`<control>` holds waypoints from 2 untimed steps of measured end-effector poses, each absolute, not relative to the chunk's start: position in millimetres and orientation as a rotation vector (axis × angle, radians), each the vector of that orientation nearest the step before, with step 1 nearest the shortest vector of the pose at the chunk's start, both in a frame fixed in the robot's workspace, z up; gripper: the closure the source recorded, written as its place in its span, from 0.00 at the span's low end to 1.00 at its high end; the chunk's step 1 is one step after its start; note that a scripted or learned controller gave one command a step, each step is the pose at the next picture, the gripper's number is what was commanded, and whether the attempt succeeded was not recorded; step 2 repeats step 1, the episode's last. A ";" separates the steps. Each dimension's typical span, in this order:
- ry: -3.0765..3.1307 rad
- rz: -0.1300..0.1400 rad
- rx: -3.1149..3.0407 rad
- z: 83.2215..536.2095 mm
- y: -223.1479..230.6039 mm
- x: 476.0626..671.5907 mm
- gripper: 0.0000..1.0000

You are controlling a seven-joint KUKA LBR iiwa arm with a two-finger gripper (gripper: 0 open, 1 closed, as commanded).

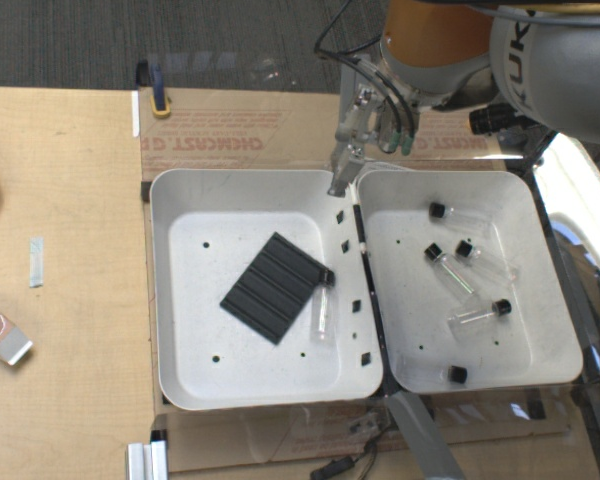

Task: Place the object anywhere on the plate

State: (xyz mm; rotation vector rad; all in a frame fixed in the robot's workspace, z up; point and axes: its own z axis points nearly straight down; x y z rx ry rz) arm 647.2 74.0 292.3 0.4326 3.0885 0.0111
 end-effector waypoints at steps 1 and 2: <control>3.084 0.013 0.434 301.6 73.5 648.4 1.00; 3.084 0.013 0.434 301.6 73.5 648.4 1.00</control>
